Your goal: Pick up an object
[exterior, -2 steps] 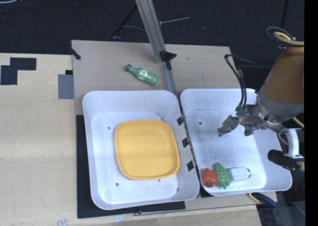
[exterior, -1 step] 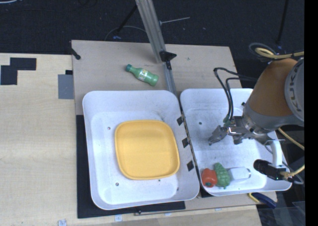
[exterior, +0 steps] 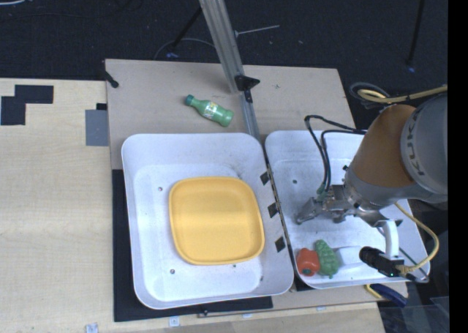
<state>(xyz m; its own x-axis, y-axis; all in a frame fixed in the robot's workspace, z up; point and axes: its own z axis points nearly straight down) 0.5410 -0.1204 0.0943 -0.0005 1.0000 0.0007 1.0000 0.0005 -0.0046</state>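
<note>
**Gripper low in right bin**

Hangs just above bin floor, pointing left; open or closed, impossible to tell. Red toy and green toy touching at bin's near edge, near gripper but apart from it. Plate in left bin. Bottle on bench behind.

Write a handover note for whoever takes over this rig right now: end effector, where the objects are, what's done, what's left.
The end effector is in the right bin, nothing visibly held.
Nearest: red-and-green toy at that bin's front-left corner, close to the end effector, not touching it.
Elsewhere: yellow plate in the left bin; green bottle on the bench behind the bins.
Done: nothing lifted. Left: grasp and lift one object.
</note>
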